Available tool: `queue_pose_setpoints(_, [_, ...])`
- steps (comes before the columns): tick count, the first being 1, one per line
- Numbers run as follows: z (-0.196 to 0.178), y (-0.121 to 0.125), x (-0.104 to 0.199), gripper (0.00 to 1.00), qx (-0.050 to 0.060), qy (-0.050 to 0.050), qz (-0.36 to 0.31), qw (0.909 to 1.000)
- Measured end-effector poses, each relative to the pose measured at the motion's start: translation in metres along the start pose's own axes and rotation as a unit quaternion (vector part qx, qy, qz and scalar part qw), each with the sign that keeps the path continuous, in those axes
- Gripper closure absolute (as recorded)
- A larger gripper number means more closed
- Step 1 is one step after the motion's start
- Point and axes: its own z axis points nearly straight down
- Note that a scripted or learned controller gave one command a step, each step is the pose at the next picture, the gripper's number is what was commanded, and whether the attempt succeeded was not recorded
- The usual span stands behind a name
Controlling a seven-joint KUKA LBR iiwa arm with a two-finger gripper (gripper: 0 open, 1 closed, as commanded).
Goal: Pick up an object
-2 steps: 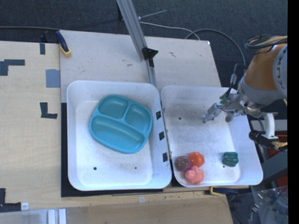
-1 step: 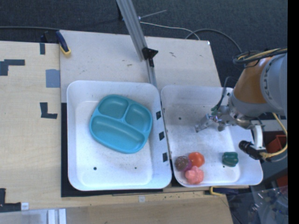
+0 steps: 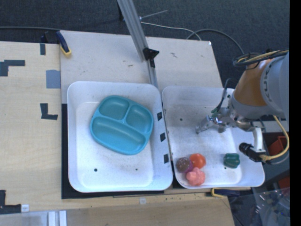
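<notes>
Over the right bin [image 3: 188, 98], near its middle and toward its right wall, the gripper [image 3: 203, 127] hangs low above the white floor. Its metal fingers [image 3: 205, 125] point toward the left bin, and nothing sits between them; at this size it is not possible to tell whether they are spread or pressed together. Behind it the arm [image 3: 263, 88] comes in over the bin's right edge — grey, with the orange band just above the wrist.

4 small objects lie along the right bin's near edge, all apart from the gripper. 3 of them cluster close together at the near-left part of that edge: a dark brownish ball [image 3: 183, 164], an orange-red ball [image 3: 198, 160] just beside it, and a pink lump [image 3: 195, 176] touching or nearly touching both, closest to the near wall. A green object [image 3: 231, 160] sits alone toward the near-right corner, well apart from the cluster.

The left bin [image 3: 75, 140] holds a blue plate [image 3: 122, 125] with 3 compartments, lying flat and turned at an angle, around the bin's middle and toward its far side.

A slanted metal pole [image 3: 134, 25] crosses the bench's far edge and ends at a black clamp [image 3: 150, 53] just beyond where the 2 bins meet. A blue-and-yellow clip [image 3: 63, 43] lies near the bench's far-left corner — clear of both bins.
</notes>
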Motion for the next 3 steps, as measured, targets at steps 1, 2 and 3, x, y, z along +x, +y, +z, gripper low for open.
queue_pose_setpoints(1, [-0.010,0.000,0.001,1.00,0.000,0.001,-0.001,1.0000])
queue_pose_setpoints(2, [-0.071,0.001,0.007,1.00,-0.003,0.000,0.000,1.0000])
queue_pose_setpoints(3, [-0.116,0.008,0.009,1.00,-0.003,0.000,0.000,1.0000])
